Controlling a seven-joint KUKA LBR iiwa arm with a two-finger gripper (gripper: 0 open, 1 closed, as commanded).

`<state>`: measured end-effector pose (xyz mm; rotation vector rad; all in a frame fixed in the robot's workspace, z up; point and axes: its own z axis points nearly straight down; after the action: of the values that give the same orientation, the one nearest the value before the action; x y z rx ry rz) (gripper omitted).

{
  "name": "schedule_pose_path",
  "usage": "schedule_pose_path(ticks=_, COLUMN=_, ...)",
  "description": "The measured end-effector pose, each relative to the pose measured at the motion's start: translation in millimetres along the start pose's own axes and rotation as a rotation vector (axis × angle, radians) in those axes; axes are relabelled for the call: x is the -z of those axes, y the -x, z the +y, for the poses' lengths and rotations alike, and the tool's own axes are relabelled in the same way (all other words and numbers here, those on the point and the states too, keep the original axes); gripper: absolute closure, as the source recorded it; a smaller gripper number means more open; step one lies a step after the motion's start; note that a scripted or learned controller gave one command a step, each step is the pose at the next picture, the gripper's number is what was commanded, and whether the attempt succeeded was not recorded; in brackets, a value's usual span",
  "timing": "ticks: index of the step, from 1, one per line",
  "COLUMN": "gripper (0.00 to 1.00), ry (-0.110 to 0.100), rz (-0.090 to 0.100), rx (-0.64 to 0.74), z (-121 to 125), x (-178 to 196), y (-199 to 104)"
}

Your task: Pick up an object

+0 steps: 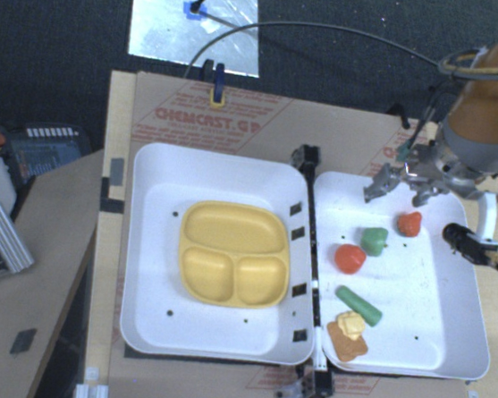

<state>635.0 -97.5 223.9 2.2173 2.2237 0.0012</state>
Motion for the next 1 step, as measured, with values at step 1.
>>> schedule_pose_path(ticks=1, gripper=0.0, ry=-0.003, rz=0.0, rx=0.0, z=-1.2, x=-61.3, y=-4.6)
